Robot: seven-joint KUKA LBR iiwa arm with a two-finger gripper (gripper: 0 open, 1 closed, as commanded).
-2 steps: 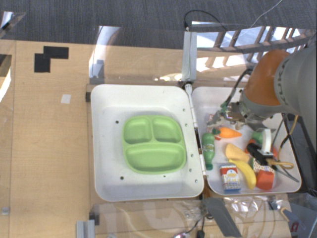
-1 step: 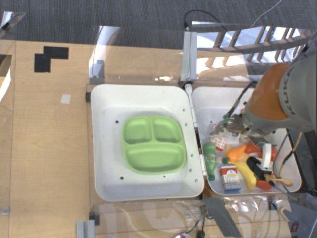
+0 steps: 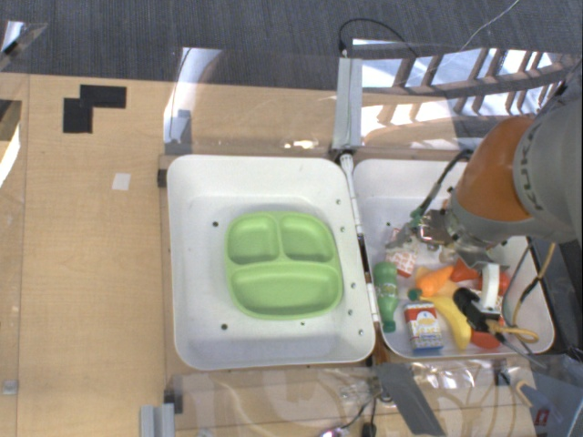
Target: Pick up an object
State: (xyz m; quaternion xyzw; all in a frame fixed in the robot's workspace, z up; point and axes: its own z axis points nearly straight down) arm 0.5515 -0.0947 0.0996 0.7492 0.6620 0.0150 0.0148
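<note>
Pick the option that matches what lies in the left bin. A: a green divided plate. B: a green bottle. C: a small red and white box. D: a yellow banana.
A: the green divided plate lies alone in the middle of the left bin, while the banana, green bottle and red and white box sit in the right bin.

**Bright, even light with glare along the far edge**

The tabletop (image 3: 82, 271) is evenly and brightly lit from above, its wood washed pale. The left bin (image 3: 196, 198) is nearly overexposed, with only a soft shadow along its near inner wall. Hard white reflections streak the clear panels at the tabletop's far edge and far right corner. The green tray (image 3: 282, 264) casts almost no shadow. Focus is fair at centre; the arm (image 3: 524, 176) at the right looks soft and slightly blurred, and the near edge is hazy.
</note>
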